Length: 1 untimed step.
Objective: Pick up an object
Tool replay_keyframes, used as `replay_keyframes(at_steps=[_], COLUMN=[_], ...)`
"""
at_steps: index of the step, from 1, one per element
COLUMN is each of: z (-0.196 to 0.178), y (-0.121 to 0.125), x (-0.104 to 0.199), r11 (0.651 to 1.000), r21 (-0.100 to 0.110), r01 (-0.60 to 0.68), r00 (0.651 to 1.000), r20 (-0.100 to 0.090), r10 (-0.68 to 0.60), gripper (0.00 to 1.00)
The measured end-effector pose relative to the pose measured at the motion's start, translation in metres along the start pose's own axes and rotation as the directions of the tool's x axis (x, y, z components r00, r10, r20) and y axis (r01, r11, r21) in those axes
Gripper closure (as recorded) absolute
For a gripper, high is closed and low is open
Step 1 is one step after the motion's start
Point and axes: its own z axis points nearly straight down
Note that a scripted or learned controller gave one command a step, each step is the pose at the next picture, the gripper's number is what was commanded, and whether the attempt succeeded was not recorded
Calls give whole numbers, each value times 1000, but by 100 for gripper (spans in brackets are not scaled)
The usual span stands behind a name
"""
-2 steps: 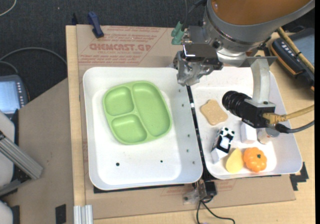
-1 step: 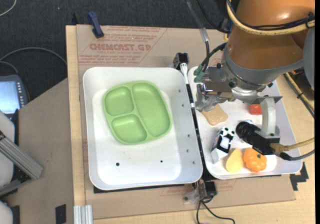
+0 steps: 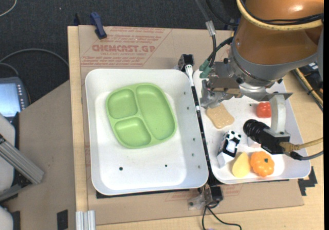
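Bins sit side by side under me, and my arm [image 3: 277,23] reaches in over the right bin [image 3: 240,113] at its far left corner. My gripper [image 3: 212,95] hangs low there, just beside the wall shared with the left bin [image 3: 149,170]. From this angle my own wrist covers it, so I cannot tell whether it is wide or narrow, and I see nothing gripped in it.

A tan cracker [image 3: 220,116] lies flat on the bin floor just under and in front of the gripper, so near that I cannot tell whether they touch. A small red piece [image 3: 263,109] lies further right, partly under my wrist. Nearer the front edge, a black-and-white toy [image 3: 231,144] sits close to the shared wall. In front of it a yellow piece [image 3: 240,165] and an orange pumpkin [image 3: 262,163] lie just beside each other.

The left bin holds a green plate [image 3: 141,116] with three compartments, lying flat, well apart from my gripper.
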Motion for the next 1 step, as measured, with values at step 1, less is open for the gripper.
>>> replay_keyframes(at_steps=[1], z=[-10], y=[1], x=[0], r11=[1000], r21=[-2], r01=[0], r00=[1000], r20=[0], r10=[0], gripper=[100])
